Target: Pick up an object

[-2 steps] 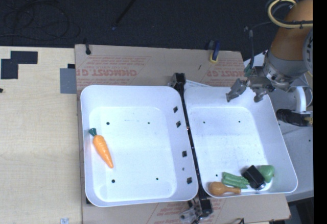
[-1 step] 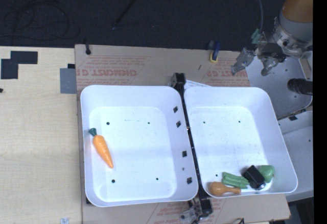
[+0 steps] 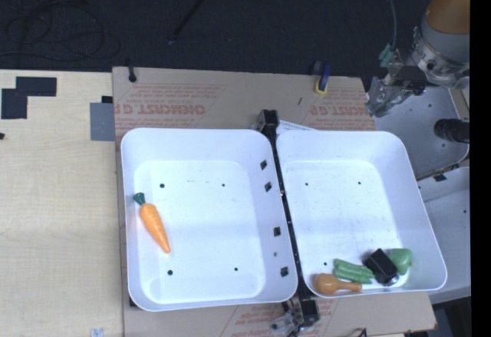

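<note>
In the near corner of the right bin [image 3: 414, 197] lie four small things close together: an orange-brown pear-shaped piece [image 3: 335, 284], a green pod-like piece [image 3: 353, 272], a black block [image 3: 381, 266] and a light green piece [image 3: 400, 257]. The black block touches both green pieces. In the left bin [image 3: 192, 145], against its left wall, lies a toy carrot [image 3: 154, 226]. The gripper [image 3: 381, 97] hangs far behind, beyond the back edge of the right bin, well apart from all these things. I cannot tell how the gripper is set.
</note>
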You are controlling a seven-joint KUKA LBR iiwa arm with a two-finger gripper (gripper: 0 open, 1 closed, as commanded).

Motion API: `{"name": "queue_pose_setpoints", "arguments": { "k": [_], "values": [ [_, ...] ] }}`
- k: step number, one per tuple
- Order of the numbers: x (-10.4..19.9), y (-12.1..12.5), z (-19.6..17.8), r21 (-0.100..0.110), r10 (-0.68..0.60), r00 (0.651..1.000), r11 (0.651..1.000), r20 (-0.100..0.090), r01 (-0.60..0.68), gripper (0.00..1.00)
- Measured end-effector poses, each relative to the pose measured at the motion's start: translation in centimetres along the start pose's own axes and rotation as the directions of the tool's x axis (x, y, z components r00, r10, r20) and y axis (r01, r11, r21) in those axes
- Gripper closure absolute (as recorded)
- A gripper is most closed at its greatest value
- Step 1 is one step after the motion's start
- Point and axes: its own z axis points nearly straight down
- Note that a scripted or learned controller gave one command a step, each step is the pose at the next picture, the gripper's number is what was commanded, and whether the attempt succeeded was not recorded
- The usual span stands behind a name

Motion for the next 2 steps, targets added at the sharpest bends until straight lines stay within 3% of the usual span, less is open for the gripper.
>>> {"name": "queue_pose_setpoints", "arguments": {
  "k": [1,2],
  "values": [
    [-3.6,-4.8,-4.0,-0.003,0.009,1.0,1.0,0.001,-0.009,1.0],
    [-5.5,-7.3,-1.9,0.002,0.008,1.0,1.0,-0.001,-0.008,1.0]
  ]
}}
